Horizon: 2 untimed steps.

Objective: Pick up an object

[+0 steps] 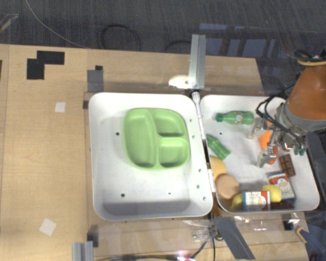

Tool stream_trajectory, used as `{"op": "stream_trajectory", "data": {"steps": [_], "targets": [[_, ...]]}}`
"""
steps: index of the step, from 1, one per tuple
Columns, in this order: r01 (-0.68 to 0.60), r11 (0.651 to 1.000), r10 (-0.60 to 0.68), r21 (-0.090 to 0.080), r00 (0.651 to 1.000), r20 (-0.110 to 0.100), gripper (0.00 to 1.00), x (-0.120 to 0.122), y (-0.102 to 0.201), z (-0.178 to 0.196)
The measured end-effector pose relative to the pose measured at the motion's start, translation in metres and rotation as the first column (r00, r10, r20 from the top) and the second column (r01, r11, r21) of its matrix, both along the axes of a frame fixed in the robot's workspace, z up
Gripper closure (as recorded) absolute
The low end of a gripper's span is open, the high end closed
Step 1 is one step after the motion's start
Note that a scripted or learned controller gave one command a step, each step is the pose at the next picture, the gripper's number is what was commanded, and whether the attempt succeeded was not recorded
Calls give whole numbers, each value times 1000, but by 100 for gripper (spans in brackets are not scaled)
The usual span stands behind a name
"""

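- In the camera view we see the table (38, 162), light wood in colour, carrying two shallow white bins side by side.
- The left bin (106, 197) holds a green divided tray (155, 137), which lies near the middle of that bin, a little toward 12 o'clock.
- The right bin (309, 192) holds several small things.
- A green bottle (234, 117) lies on its side at about 11 o'clock of the right bin.
- A green packet (217, 147) lies at 9 o'clock, close to the wall between the two bins.
- A round tan piece like a bread roll (226, 186) lies at about 7 o'clock, with a yellow piece (217, 167) just beside it toward 12 o'clock.
- A small bottle with a blue and white label (255, 200) lies along the 6 o'clock wall, and a yellow thing (271, 192) touches it at its 3 o'clock side.
- A small carton with red and blue print (281, 185) lies at about 5 o'clock, and a brown bar (286, 165) lies just beside it toward 12 o'clock.
- The arm (314, 94) comes in from 3 o'clock, with its orange band above the wrist.
- The pincer (267, 145) is low over the right bin, near its centre and a little toward 3 o'clock; an orange thing (265, 137) appears between the metal fingers (262, 159), but we cannot tell if the fingers really press on it, or how wide they stand.
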State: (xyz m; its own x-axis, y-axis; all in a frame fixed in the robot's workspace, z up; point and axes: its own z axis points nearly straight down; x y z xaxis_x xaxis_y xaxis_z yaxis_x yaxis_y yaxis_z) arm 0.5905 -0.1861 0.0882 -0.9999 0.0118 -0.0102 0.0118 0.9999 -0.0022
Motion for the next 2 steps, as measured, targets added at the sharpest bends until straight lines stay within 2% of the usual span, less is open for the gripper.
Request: {"op": "stream_trajectory", "data": {"steps": [1, 2], "targets": [[-3, 1000, 3, -1, 1000, 11, 100, 4, 1, 13], [-3, 1000, 3, 0, 1000, 10, 0, 4, 1, 12]]}}
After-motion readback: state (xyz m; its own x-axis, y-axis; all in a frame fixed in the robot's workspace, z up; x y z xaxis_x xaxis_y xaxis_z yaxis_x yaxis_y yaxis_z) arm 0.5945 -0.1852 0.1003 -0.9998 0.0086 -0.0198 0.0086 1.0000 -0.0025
